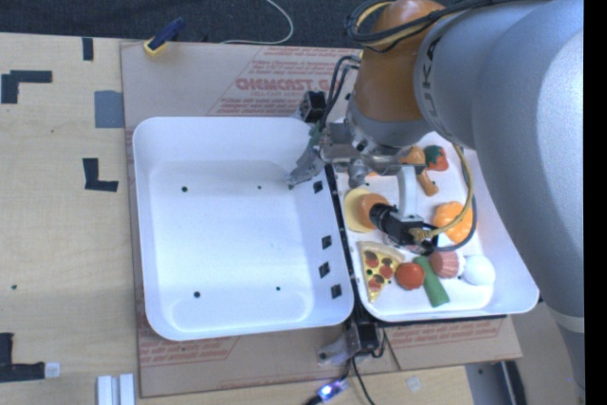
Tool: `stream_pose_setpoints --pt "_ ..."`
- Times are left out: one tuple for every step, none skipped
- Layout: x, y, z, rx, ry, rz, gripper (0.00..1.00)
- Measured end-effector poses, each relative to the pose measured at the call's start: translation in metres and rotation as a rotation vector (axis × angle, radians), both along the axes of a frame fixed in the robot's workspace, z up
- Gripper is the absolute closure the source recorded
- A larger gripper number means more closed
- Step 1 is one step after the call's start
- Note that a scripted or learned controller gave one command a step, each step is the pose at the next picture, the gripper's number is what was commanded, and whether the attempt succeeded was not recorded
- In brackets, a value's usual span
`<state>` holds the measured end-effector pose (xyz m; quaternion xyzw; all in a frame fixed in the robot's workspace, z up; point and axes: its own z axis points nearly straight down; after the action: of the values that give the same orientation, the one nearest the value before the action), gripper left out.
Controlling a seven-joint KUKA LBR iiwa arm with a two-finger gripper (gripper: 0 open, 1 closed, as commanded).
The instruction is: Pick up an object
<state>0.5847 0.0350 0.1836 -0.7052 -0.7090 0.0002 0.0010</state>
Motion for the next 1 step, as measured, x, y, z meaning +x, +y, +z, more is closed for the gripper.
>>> stream_pose_setpoints --pt "-0.0004 -0.0015 0.0096 -0.001 0.002 -0.001 1.00"
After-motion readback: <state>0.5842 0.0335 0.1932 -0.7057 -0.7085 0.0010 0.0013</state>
